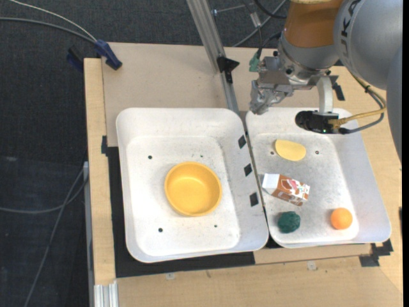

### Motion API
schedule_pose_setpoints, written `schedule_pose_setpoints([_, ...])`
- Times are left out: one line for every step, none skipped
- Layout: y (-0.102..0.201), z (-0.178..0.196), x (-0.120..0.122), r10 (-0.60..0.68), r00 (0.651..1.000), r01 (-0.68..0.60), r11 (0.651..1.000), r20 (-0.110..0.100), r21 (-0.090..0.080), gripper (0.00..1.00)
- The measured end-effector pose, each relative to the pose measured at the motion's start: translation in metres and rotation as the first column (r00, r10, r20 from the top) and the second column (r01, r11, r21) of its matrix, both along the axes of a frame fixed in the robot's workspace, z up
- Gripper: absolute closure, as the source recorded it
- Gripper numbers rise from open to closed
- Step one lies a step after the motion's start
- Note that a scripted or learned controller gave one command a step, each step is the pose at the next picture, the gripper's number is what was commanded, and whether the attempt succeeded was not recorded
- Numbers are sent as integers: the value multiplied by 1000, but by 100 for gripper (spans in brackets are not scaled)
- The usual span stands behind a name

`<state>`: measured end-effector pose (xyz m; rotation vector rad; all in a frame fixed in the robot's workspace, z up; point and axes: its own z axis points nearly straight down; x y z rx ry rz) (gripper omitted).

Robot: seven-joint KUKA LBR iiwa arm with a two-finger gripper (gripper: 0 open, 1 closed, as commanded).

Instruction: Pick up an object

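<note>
Grey arm (358, 24) poises above right bin's (358, 171) far-left corner

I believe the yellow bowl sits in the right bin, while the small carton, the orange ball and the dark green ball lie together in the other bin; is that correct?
Not quite: the camera view shows the yellow bowl in the left bin, not the right one. The small carton, the orange ball and the dark green ball do lie together in the other bin, the right bin.

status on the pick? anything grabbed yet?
Nothing picked yet. The gripper hovers over the right bin's far-left corner with nothing between its fingers. The yellow piece, carton, green ball and orange ball lie in that bin. Descent, grasp and lift remain.
</note>
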<state>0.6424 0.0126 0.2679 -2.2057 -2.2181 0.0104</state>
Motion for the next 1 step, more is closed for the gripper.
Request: schedule_pose_setpoints([53, -20, -1, 0, 1000, 0, 1000, -5, -2, 100])
